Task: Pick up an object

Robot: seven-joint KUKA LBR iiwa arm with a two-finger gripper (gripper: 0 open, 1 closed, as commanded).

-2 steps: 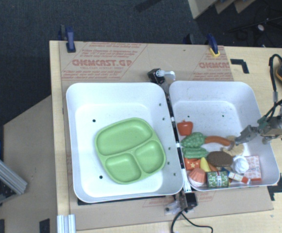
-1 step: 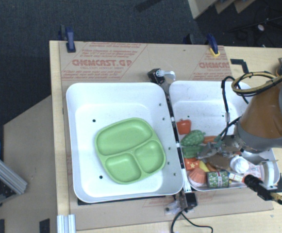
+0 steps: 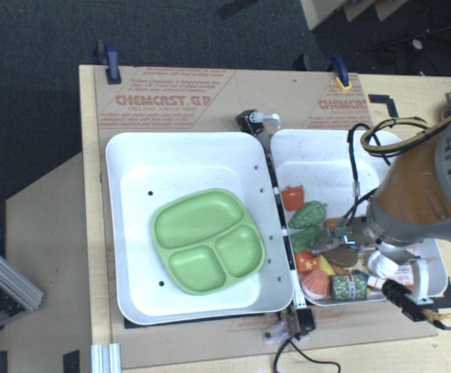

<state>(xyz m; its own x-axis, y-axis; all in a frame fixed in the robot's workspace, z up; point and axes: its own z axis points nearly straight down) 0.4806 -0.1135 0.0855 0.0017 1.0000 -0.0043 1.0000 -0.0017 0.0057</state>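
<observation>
My gripper [image 3: 335, 245] reaches down into the right bin [image 3: 322, 155], low over a heap of small toy foods at the bin's front left. Near it lie a green leafy piece [image 3: 306, 214], a red-orange piece [image 3: 292, 198], a red strawberry-like piece [image 3: 307, 262], a pink round piece [image 3: 315, 284] and a green can [image 3: 348, 287]. The wrist and the orange band [image 3: 416, 186] cover the bin's right half. No object shows clearly between the fingers.
The left bin [image 3: 132, 169] holds a light green divided plate [image 3: 208, 239]. A black clip [image 3: 250, 120] sits at the back where the bins meet. Cables loop over the arm at the right. Brown cardboard lines the bench behind the bins.
</observation>
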